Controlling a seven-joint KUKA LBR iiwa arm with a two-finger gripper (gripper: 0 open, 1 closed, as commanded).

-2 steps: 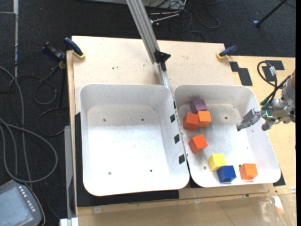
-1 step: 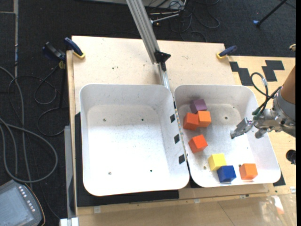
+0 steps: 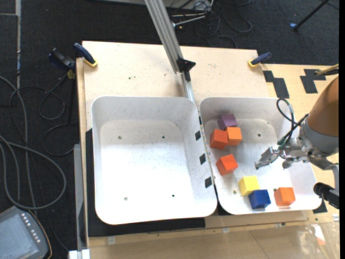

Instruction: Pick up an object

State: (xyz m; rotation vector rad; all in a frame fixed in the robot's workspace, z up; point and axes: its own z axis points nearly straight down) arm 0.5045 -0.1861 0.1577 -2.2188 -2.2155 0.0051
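Note:
The right bin (image 3: 253,112) holds several small blocks. A purple block (image 3: 227,120) sits at the back, with two orange blocks (image 3: 219,138) (image 3: 234,135) touching just in front of it. Another orange block (image 3: 227,164) lies near the bin's middle. Along the front are a yellow block (image 3: 248,185), a blue block (image 3: 259,199) and an orange block (image 3: 284,196). My gripper (image 3: 268,159) hangs over the right part of this bin, right of the middle orange block and above the front row. Its fingers (image 3: 264,161) are spread with nothing between them.
The left bin (image 3: 102,144) lies beside the right one, sharing a middle rim. A slanted metal pole (image 3: 161,26) rises from the back of the bench. Blue and yellow clamps (image 3: 85,54) (image 3: 260,60) grip the board's far corners. Cables lie on the dark floor.

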